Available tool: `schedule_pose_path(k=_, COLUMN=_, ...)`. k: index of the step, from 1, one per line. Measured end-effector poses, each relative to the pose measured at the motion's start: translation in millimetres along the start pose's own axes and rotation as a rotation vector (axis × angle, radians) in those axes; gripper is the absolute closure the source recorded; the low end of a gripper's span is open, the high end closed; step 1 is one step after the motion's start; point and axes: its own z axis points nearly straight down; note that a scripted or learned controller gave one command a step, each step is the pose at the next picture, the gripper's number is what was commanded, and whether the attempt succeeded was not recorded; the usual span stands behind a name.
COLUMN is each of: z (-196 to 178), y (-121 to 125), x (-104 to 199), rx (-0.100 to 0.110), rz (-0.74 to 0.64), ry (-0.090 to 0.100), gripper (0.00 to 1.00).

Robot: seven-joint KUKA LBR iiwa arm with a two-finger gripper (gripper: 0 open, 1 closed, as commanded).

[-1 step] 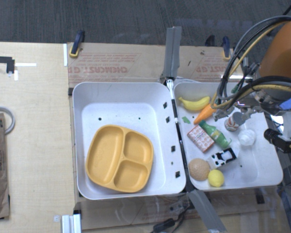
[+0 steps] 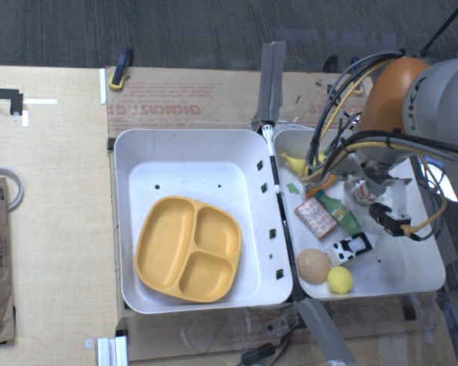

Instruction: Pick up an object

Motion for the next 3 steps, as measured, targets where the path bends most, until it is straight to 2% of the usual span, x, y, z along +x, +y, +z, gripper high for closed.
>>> schedule_pose_path(k=1, z=-99.5, y=-2.3, x=62.2, rx=0.001, rz=-0.073, ry=0.0, gripper=0.0)
schedule_pose_path(k=2, z=-23.3, y=-46.5, x=1.6, rx=0.004, rz=-0.032, ry=0.0, gripper=0.0)
schedule_pose_path(k=3, z=-4.2, y=-22.6, x=7.2, rx=-0.006, rz=-0.062, ry=0.0, gripper=0.0)
